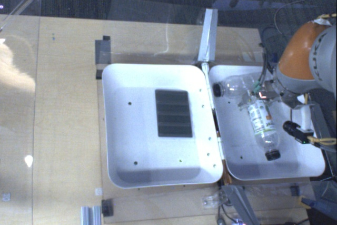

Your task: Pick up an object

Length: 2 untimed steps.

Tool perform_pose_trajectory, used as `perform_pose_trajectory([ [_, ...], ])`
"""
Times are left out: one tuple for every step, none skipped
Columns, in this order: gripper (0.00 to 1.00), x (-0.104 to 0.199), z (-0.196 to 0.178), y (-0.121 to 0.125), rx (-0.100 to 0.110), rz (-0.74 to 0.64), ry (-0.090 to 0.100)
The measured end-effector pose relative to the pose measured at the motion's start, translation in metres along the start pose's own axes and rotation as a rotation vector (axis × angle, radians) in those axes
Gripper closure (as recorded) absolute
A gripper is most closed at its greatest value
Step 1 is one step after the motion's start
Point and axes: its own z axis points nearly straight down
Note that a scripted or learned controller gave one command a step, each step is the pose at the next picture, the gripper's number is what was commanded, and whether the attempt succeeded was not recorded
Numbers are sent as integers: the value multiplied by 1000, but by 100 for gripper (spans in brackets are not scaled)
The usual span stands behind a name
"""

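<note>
seen from above, two white bins are sitting side by side on a wooden bench [58,113]. the left bin [121,155] is holding a dark ribbed pad [173,113] lying flat near its middle. the right bin [300,163] is holding two clear bottles: one [263,126] lying lengthwise with a dark cap toward the near edge, another [234,86] lying near the far left corner. the arm [305,58] is reaching in from the right, its gripper [263,93] hanging over the far end of the first bottle; i cannot tell how its fingers stand.

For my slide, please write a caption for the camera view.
KUKA arm over the right bin with two clear bottles; left bin holds a dark pad.
</note>
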Motion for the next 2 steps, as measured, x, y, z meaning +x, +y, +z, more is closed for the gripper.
perform_pose_trajectory([
  [100,26,-74,29,10,5,3],
  [100,-9,-81,54,11,231,0],
])
